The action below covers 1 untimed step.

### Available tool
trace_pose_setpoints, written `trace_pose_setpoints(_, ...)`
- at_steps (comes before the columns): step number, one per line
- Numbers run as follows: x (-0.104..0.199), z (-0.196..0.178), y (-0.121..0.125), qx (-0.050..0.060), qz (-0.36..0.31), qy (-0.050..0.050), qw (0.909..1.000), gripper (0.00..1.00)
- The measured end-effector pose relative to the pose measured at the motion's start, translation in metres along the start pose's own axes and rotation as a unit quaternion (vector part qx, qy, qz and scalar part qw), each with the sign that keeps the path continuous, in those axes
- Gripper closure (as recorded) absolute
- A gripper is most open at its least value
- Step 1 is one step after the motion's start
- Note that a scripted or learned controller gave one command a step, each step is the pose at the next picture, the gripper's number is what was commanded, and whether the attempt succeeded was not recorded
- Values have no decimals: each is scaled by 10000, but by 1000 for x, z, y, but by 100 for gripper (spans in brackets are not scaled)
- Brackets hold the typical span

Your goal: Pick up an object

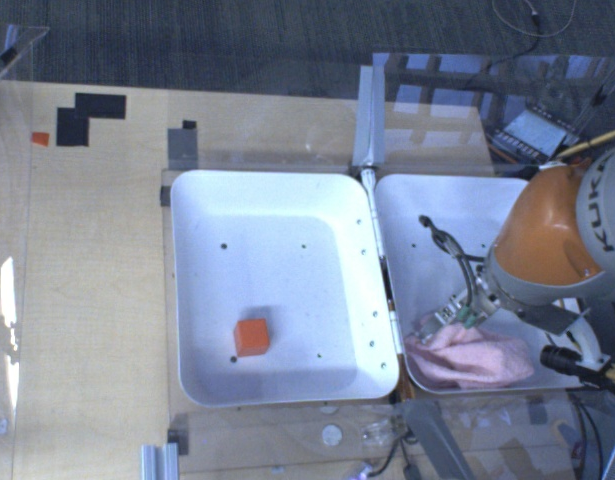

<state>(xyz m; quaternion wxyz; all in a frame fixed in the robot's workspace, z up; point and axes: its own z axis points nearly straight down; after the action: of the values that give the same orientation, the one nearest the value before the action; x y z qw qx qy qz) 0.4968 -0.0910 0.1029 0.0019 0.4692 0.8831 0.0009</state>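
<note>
While low in the right bin (507,193), lower right of frame | hand (454,313) just above pink cloth (472,358), touching or not unclear | finger state: cannot tell | orange block (252,337) in left bin (267,193), lower left | nothing lifted yet; grasp and raise remaining

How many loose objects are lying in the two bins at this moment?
2: an orange block in the left bin, and a pink cloth in the right bin. The arm may hide others.
</note>
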Motion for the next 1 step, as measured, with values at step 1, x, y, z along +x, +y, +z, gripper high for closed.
trace_pose_setpoints(1, -15, 12, 15, -52, 1471, -23, 9891, 0)
